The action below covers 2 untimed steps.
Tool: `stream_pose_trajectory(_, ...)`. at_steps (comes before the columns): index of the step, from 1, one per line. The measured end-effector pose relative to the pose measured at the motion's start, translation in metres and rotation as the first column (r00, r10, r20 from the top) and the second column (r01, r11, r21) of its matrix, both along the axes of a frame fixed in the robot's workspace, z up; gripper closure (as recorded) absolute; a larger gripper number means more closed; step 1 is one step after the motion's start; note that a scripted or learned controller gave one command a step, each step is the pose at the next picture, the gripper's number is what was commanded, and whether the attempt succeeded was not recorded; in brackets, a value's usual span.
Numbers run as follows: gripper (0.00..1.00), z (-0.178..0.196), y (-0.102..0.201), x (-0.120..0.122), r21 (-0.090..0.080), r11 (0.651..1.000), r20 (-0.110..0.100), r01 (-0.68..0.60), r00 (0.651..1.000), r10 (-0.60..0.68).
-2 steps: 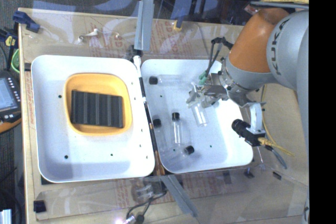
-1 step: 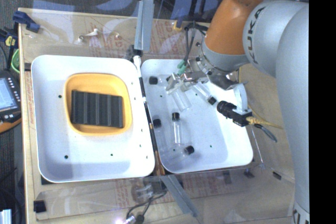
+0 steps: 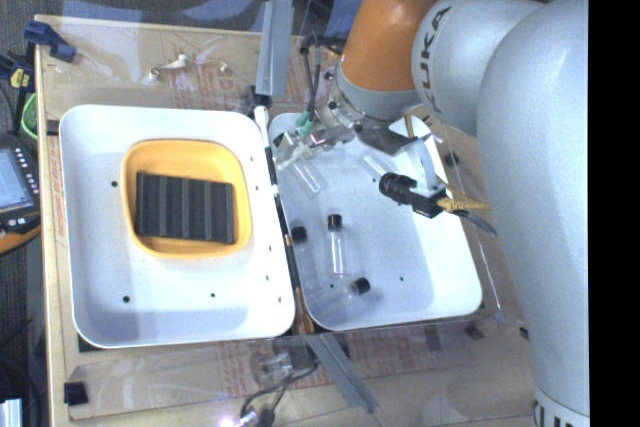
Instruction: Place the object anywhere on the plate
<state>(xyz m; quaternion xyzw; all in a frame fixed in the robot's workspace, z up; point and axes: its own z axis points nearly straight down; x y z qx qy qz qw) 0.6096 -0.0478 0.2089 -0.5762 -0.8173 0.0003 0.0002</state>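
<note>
Gripper (image 3: 300, 137) sat low at upper centre of the frame, over the right bin's (image 3: 455, 290) top-left corner; finger state could not be told. Clear vial (image 3: 337, 245) lay below it, well apart. Advice: descend squarely across the vial's width, then carry left to the yellow plate (image 3: 185, 160).

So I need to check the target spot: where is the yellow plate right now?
The yellow plate sits in the left bin in the camera view, holding a dark ribbed block, across the divider from the gripper.
</note>
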Motion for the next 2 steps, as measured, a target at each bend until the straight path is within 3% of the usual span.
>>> stream_pose_trajectory(1, 0.00, 0.000, 0.000, 0.000, 0.000, 1.000, 0.000, 0.000, 1.000, 0.000)
stream_pose_trajectory(2, 0.00, -0.017, 0.031, -0.002, 0.001, 0.957, -0.003, -0.289, 0.957, 0.289)
